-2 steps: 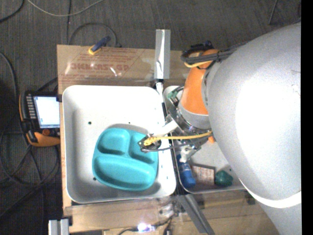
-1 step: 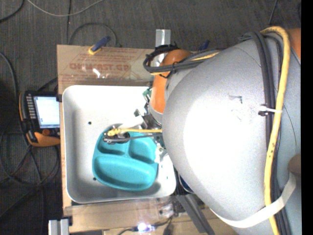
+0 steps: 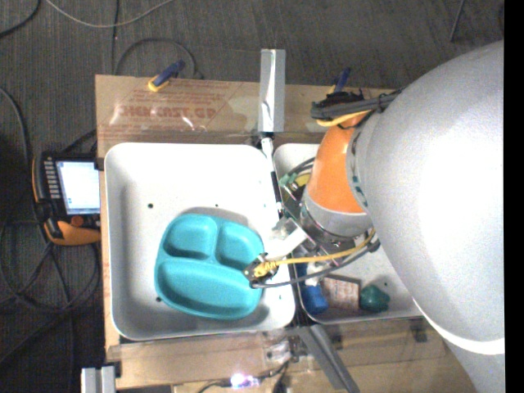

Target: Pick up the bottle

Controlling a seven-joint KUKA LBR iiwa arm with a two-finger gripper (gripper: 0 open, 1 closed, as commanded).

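My gripper (image 3: pixel 282 237) hangs over the wall between the two bins, below the orange band of the arm (image 3: pixel 336 178). It is close to the right edge of a teal divided plate (image 3: pixel 205 264) that lies in the left bin (image 3: pixel 131 178). No bottle can be made out for certain. A small blue object (image 3: pixel 313 299) lies at the front left of the right bin (image 3: pixel 288 160), just below and right of the gripper and partly hidden by the wrist. Nothing shows between the gripper and the plate.
In the front of the right bin a brown flat item (image 3: pixel 342 289) and a dark green rounded item (image 3: pixel 375 298) lie beside the blue one. The arm's large grey body covers most of the right bin. A handheld pendant (image 3: pixel 70 195) lies left of the bench.
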